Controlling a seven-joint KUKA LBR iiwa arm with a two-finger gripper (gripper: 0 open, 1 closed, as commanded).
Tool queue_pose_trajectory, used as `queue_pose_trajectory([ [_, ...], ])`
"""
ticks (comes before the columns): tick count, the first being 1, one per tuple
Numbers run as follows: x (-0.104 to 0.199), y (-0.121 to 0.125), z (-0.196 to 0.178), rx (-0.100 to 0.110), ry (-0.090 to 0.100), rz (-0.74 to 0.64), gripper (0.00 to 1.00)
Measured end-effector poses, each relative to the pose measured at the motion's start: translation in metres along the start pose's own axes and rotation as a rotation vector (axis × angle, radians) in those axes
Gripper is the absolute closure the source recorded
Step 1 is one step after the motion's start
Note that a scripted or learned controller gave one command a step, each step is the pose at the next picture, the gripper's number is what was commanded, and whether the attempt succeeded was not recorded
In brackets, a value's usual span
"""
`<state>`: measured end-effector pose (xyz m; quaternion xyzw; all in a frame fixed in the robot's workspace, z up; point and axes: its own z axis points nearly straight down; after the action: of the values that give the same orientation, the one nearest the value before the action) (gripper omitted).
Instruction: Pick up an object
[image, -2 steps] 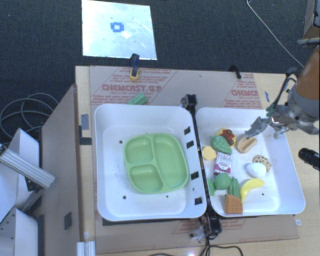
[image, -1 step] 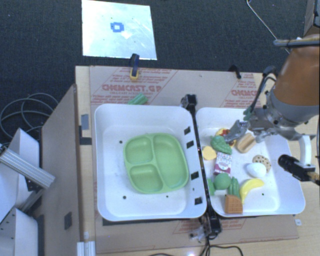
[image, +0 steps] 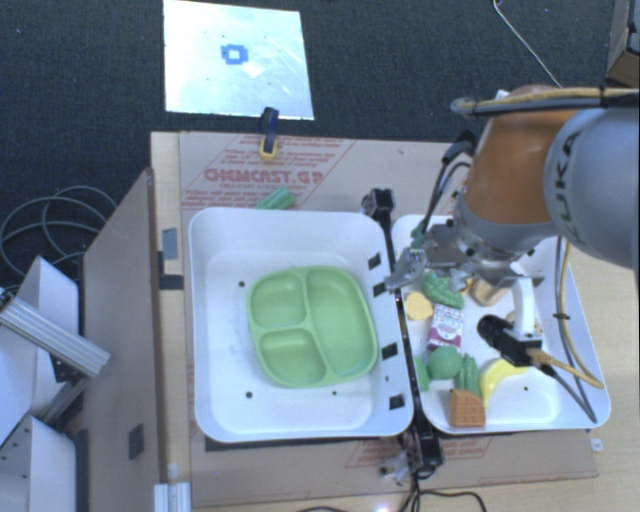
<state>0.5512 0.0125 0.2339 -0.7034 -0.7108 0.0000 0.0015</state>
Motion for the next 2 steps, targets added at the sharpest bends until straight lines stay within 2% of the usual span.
queue_pose_trajectory([
  [1,0.087,-0.066,-0.049,-0.004,0.003,-0.004,0.00],
  [2,0.177,-0.064,0.015,0.002,0.000,-0.002,0.00],
])
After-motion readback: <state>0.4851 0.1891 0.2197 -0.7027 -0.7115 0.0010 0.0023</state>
